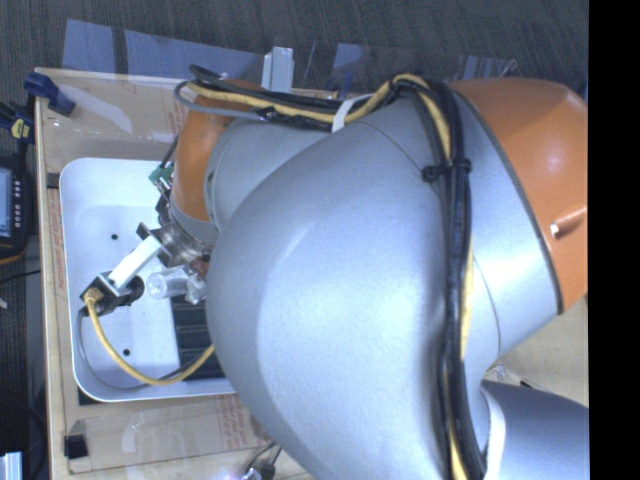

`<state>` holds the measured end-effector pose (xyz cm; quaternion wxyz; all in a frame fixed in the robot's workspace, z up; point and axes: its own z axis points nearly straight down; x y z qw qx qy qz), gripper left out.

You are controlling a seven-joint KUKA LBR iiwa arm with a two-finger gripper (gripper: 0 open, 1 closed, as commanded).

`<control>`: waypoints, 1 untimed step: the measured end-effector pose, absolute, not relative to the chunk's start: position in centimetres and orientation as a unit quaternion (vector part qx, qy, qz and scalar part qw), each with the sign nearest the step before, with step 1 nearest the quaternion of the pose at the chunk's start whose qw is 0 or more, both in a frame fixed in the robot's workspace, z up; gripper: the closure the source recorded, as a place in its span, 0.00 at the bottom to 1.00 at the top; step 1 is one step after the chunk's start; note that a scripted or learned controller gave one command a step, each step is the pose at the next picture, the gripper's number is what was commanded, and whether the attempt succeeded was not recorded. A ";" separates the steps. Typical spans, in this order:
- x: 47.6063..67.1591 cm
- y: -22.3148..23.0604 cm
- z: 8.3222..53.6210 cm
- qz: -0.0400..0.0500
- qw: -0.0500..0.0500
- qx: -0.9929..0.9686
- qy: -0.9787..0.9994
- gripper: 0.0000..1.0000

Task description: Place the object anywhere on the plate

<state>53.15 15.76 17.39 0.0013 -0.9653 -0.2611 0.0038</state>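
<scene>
My grey arm (380, 298) with its orange band (195, 163) covers most of the camera view. Its wrist reaches down into the left white bin (85, 193). The gripper (188, 318) sits low over the bin floor near the front wall, seen as a dark ribbed block below a clear fitting (165, 286). A small green item (158, 176) peeks out beside the orange band at the bin's far side; I cannot tell what it is. The arm hides whatever lies under and to the right of it.
A white bracket (130, 263) and a yellow cable (125, 368) hang off the wrist and loop across the left bin floor. The wooden bench (110, 103) shows around the bin. Dark equipment (12, 203) stands at the far left edge.
</scene>
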 end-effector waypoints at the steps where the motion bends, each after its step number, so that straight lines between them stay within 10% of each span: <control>1: 47.5 8.1 19.1 0.003 0.001 -0.976 -0.218 1.00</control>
